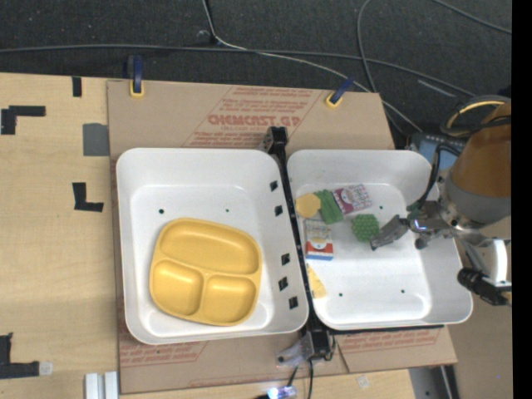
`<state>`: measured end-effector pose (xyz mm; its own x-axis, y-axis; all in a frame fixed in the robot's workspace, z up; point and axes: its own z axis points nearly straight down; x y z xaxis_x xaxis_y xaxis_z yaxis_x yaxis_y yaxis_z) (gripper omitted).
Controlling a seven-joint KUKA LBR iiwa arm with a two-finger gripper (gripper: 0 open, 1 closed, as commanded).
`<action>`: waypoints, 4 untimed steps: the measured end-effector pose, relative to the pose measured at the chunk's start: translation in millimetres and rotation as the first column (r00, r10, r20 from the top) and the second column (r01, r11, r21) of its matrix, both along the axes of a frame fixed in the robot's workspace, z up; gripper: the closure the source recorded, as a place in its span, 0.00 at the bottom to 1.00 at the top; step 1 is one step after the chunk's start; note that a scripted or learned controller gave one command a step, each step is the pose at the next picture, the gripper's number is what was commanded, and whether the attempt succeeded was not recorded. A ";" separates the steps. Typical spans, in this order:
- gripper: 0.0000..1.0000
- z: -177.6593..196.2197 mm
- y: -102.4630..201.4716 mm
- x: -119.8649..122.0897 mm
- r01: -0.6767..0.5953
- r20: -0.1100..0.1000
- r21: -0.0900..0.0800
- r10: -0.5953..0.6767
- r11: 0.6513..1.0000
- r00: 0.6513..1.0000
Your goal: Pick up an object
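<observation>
The right bin [416,298] holds several small items. A green bumpy piece [364,225] lies near its middle, a purple and white packet [353,196] behind it, and a green item [327,206] beside a round yellow piece [307,204]. A small red, white and blue carton [318,243] lies near the divider, with a yellow wedge [317,283] in front of it. My gripper [389,233] hangs low over the right bin, just right of the green bumpy piece, with nothing visibly in it.
A yellow divided plate [205,271] lies in the left bin [133,189]. The arm's orange band [486,160] and wrist stand over the right bin's right rim. Cables run across the dark floor behind the bench.
</observation>
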<state>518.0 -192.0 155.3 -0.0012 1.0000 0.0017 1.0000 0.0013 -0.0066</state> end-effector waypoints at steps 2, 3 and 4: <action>1.00 -36.3 8.2 -5.8 -0.001 0.003 0.000 0.001 1.000 1.000; 1.00 21.5 10.7 -13.5 0.000 0.009 -0.002 0.000 1.000 1.000; 1.00 59.8 10.9 -12.5 0.000 0.010 -0.003 0.000 1.000 1.000</action>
